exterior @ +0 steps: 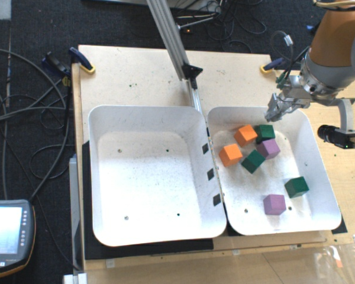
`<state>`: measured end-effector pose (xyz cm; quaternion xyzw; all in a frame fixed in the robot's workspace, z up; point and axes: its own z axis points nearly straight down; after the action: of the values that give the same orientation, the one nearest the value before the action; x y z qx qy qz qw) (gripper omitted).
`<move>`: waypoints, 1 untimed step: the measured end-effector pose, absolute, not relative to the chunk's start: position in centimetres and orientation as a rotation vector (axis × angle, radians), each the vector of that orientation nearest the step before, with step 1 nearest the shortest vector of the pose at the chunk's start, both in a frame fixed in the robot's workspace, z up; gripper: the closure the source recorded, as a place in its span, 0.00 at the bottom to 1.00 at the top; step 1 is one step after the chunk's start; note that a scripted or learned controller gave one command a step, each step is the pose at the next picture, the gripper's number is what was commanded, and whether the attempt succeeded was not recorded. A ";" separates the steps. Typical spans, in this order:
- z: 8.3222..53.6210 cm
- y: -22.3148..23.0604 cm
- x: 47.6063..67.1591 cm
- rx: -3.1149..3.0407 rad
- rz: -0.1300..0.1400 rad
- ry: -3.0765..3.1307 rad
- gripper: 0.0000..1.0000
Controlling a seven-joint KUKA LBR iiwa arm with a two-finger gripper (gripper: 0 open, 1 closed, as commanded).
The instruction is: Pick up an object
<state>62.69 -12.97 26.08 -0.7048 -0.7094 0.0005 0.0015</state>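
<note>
The right bin [317,152] holds several small cubes. Two orange cubes [245,134] [231,154] lie at its upper left, beside a green cube [264,132], a purple cube [269,148] and a dark green cube [252,161]. Farther toward the front sit another green cube [296,186] and a purple cube [274,204]. My gripper [274,113] hangs over the bin's back rim, just above and right of the clustered cubes, and I see nothing held in it.
The left bin [106,176] stands beside the right one. A metal pole [171,34] slants down to the seam between the bins. Clamps [81,60] sit at the bench's back corners. A pendant [9,235] lies at the lower left.
</note>
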 end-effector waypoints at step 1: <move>26.0 -7.1 60.7 -2.211 -0.001 -2.228 1.00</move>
<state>60.71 -7.12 26.04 -0.7043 -0.7099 -0.0004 0.0014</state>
